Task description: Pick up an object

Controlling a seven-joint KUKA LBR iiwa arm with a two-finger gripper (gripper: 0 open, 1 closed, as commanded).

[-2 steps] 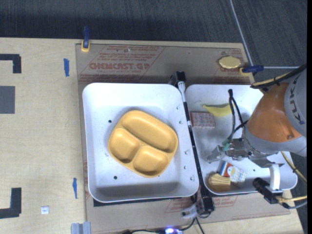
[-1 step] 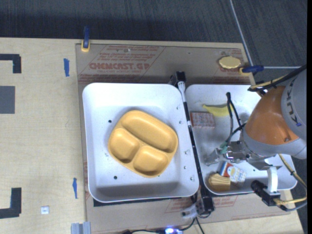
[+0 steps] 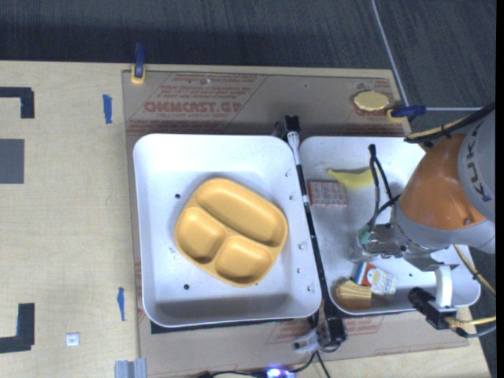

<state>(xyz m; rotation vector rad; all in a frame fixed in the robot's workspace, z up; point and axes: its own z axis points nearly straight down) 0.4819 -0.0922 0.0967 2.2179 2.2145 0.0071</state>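
Pale plywood makes up the worktop, carrying two shallow white bins side by side on a cardboard sheet. Well off to the jaws' far side, the left bin holds a yellow three-compartment tray, turned upside down by the look of its rounded humps.

Over the right bin hangs the arm, its orange band covering much of the bin floor. The jaws sit under the wrist, pointing down; whether they are spread or closed cannot be told from this angle, and nothing is seen between them.

Close by, just toward the bin's near edge from the jaws, lies a small printed packet, touching a tan, cone-like piece beside it. Farther off toward the bin's back wall are a yellow banana-shaped object and a brown-and-white block.

As a judgement, the packet is the likeliest target: it lies a short way below and left of the jaws, its long axis running roughly across the bin, so a short shift toward the near edge should centre them.
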